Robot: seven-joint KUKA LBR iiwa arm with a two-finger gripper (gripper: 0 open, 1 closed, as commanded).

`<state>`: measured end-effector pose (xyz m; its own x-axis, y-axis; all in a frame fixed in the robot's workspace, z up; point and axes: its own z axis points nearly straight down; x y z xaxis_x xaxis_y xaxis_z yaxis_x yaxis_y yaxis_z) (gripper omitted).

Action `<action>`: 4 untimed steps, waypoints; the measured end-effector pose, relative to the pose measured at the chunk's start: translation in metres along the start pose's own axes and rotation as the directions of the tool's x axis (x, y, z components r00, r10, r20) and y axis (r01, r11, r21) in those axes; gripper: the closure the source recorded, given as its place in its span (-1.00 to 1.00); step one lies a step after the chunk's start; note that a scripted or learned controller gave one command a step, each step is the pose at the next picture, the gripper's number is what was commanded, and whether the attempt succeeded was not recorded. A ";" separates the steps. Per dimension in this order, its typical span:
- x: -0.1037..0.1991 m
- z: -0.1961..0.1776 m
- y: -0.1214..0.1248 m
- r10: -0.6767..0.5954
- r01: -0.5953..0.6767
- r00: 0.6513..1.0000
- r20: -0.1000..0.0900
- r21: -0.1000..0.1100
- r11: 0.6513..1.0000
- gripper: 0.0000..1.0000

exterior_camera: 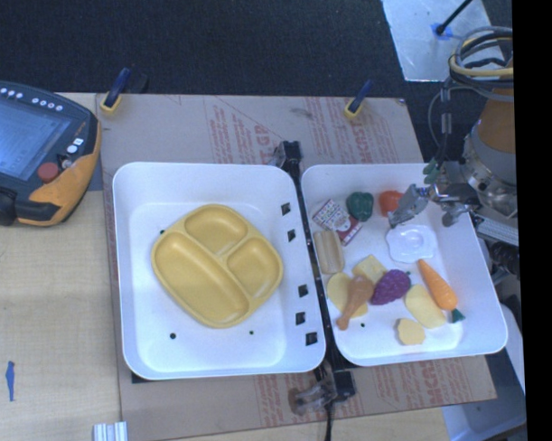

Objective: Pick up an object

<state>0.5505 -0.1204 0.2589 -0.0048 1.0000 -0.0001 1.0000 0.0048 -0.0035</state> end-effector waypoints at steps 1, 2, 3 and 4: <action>0.018 0.094 0.074 -0.005 0.005 1.000 0.002 -0.001 1.000 -1.00; -0.012 0.116 0.108 0.003 -0.003 1.000 0.002 -0.004 1.000 -1.00; -0.005 0.135 0.113 -0.001 0.001 1.000 0.005 -0.024 1.000 -1.00; 0.001 0.147 0.108 0.000 0.000 1.000 0.002 -0.008 1.000 -1.00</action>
<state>0.6583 -0.1188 0.1113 -0.0044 1.0000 -0.0016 1.0000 0.0044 0.0047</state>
